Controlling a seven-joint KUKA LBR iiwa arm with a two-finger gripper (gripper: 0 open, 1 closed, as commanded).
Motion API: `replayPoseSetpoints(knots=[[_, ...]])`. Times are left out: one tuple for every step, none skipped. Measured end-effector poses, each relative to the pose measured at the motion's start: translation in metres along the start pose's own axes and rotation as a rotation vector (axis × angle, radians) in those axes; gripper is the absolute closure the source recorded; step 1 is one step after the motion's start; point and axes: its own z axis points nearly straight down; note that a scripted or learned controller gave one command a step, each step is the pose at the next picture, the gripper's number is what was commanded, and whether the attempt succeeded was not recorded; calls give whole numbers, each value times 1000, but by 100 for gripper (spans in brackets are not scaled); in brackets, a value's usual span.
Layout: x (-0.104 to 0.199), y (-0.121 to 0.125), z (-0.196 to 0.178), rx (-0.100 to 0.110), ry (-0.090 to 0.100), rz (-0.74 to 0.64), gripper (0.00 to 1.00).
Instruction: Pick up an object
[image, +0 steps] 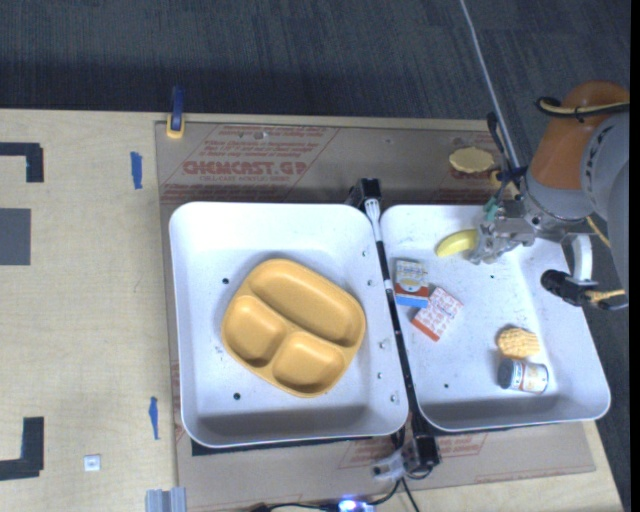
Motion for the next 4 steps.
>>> replayPoseSetpoints(knots=[[-33, -117, 0, -23, -9, 2, 100], [39, -90, -2, -25, -6, -1, 100], [20, -13, -2, -25, -7, -2, 100], [-37, -66, -1, -22, -8, 0, 100]])
